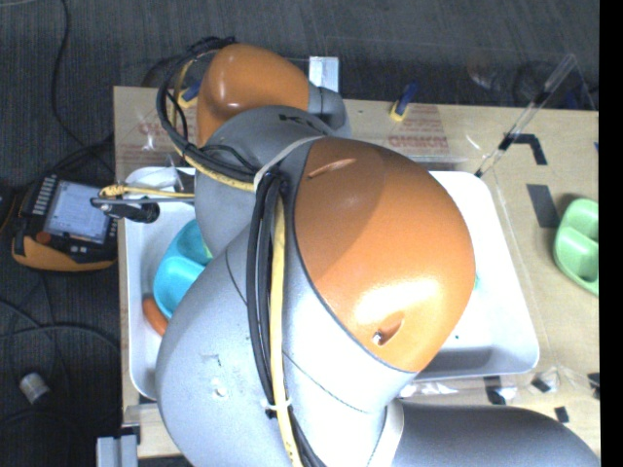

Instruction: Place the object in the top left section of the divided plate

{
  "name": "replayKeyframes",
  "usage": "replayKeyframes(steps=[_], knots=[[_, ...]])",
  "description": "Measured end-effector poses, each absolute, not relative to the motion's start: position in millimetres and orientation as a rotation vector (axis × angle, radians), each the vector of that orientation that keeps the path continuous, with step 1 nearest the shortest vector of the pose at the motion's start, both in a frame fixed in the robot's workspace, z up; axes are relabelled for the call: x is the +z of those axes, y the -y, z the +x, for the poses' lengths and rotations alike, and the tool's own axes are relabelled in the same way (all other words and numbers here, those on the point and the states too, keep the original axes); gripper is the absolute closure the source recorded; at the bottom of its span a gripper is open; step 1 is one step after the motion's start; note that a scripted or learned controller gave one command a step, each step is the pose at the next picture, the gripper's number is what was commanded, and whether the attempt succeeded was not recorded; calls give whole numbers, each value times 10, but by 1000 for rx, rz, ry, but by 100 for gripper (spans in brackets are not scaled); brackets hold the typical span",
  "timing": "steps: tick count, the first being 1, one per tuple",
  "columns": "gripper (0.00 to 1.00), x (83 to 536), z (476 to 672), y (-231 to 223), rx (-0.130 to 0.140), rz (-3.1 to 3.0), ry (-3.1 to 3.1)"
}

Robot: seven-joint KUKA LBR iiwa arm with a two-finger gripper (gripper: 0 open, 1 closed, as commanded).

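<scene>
My arm point(380, 251) lies across both bins, and my wrist, with its orange band point(248, 81), hangs over the far end of the left bin point(136, 358). I judge my pincer to be pointing down into that corner, under the wrist. I cannot tell whether it is released, clenched or grasping anything. The coming move turns on how the object lies from my pincer, and I can give that only roughly. Everything loose in the bins shows along the left bin's outer side, to the left of my wrist and a little nearer the camera. There a cyan curved piece point(177, 282) sits against the bin's left wall. An orange sliver point(156, 314) peeks out just below it and seems to touch it. A white rounded rim point(151, 176) lies at the bin's far end, close to my wrist. I cannot tell which of these is the object and which, if any, is the divided plate. My own bulk covers too much of each for me to read a long axis or the plate's sections. The right bin point(506, 290) shows plain white floor along the strip by its right rim. Well apart from both bins, a green thing point(581, 241) rests on the bench point(458, 134) at the right edge. My guess is that the work belongs to the left bin, within a short reach of my wrist.
</scene>
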State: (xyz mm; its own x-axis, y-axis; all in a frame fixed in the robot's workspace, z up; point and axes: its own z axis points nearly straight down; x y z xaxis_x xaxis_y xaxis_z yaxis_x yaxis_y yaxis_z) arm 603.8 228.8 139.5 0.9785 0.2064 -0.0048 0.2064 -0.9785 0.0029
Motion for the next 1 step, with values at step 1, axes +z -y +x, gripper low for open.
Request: replayKeyframes(steps=[1], knots=[[100, 1929, 5541, -2336, -9, 3120, -347]])
